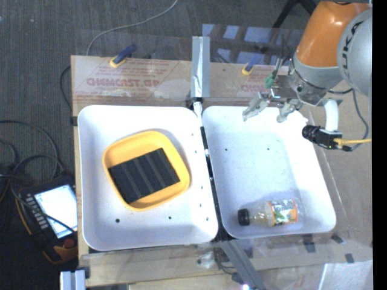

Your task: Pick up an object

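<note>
Presently the step in hand appears to be the approach, before any grasp: the grey two-finger gripper (271, 109) hangs over the far edge of the right-hand shallow white plastic bin (275, 162), beneath the orange band of the arm's wrist (326, 32). Its fingers are spread apart, tips pointing down and toward the bin floor; nothing lies between them and they seem to touch nothing, though the slanted view makes their height above the bin hard to judge. The nearest candidate is a small clear plastic bottle with a black cap and a coloured label (269, 213), lying on its side near the front wall of the same bin, well apart from the gripper. The next move calls for travel toward the front of the bin, a descent, and fingers set across the bottle's narrow body rather than along it. A rounded yellow tray with a dark ribbed insert (146, 168) sits in the left-hand white bin (97, 125).
</note>
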